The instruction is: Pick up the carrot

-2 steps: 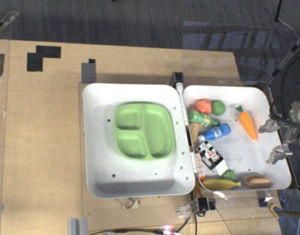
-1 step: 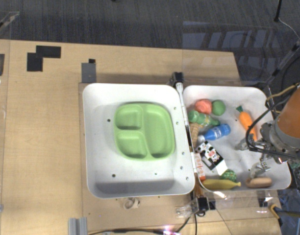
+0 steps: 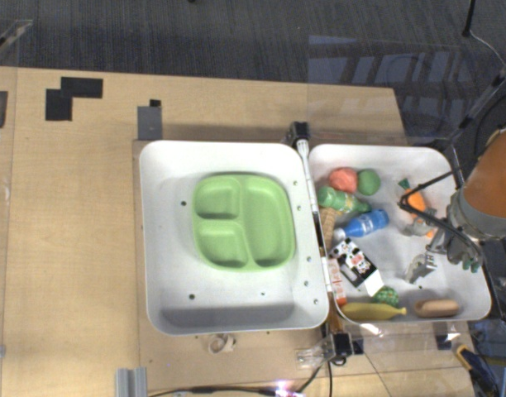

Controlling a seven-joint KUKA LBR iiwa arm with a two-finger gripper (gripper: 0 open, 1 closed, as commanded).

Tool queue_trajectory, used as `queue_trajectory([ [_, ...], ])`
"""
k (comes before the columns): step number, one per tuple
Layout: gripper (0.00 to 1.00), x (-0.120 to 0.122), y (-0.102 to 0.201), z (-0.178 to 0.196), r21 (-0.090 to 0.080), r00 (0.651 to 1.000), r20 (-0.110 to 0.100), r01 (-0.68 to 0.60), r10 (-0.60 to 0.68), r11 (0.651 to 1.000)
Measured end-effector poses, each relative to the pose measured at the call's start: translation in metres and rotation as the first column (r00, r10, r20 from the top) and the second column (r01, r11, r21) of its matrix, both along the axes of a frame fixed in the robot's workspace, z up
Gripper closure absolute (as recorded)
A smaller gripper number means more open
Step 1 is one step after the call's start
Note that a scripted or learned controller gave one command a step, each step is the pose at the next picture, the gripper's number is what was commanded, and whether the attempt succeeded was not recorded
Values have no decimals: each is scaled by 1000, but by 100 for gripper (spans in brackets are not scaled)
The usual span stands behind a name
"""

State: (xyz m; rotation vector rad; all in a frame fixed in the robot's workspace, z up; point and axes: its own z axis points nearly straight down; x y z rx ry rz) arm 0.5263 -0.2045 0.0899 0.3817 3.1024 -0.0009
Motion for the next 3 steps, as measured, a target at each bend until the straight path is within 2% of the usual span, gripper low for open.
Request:
queue_trajectory([
  [1,0,-16,-3,0,4,884,1,468,-468,884],
  [2,0,42,1,-2,11,646,-8,764,-764,645],
  [3,0,-4,-2,-1,9,718,-2,696,-696,718],
])
